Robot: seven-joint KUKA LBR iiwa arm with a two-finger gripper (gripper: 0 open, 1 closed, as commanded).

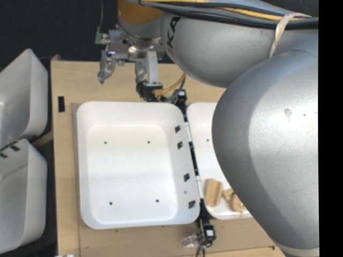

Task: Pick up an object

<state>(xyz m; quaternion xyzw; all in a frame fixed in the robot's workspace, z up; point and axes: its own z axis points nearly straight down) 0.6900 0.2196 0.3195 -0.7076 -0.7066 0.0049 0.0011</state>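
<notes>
Two white bins sit side by side on a tan tabletop (64,159).

Left bin (128,165): shallow, rounded corners, bare white floor with a few small dark dots.

Right bin (201,127): largely covered by the grey arm (268,143), which enters from the right. A strip along its left wall and its near left corner show.

Objects: two tan wooden blocks. One block (213,191) lies in the near left corner of the right bin, close to the divider between the bins. A second block (234,199) lies just beside it to the right, partly hidden under the arm.

Hand (128,76): hangs at the top of the view, past the far edge of the left bin, over the tabletop. One finger (105,71) points down at left, another (150,71) at right, with a clear gap between them; released, nothing between them. Orange band (139,7) above the wrist.

Relation: the blocks lie well apart from the hand, in the other bin, at its near corner, while the hand is at the far side.

Other: black clips run along the seam between the bins (187,154).
</notes>
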